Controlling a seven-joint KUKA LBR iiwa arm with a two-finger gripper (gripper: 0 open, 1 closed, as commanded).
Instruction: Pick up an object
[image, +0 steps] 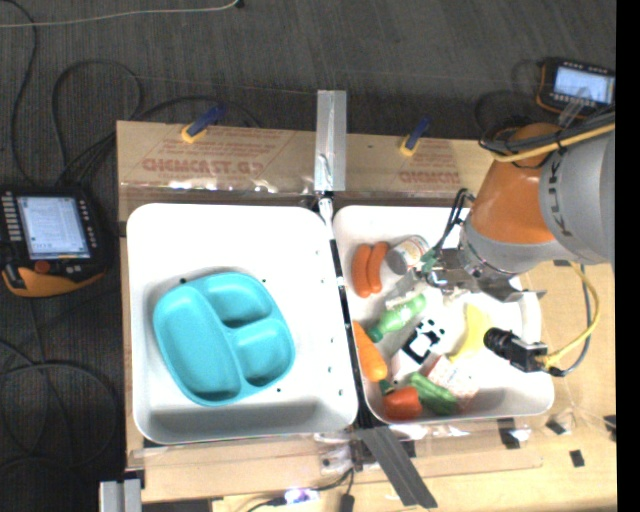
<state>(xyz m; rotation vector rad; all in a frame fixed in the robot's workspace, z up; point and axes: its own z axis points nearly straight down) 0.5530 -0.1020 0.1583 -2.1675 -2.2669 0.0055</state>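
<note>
The right bin (530, 400) holds a pile of toy food. An orange sausage pair (368, 268) lies at its upper left beside a silver can (405, 254). A green bottle (398, 317) lies mid-bin, with a black-and-white tagged block (428, 340) and a yellow piece (470, 330) to its right. An orange carrot (369, 357), a red piece (402, 402) and a green pepper (436, 393) sit along the near side. My gripper (440, 274) hangs low over the upper middle of this bin, just right of the can and above the green bottle.
The left bin (160, 225) holds a teal divided plate (222, 336). A metal divider post (331, 140) stands behind the seam between the bins. A black camera unit (512, 347) juts from my wrist over the right bin. Cardboard backs the bins.
</note>
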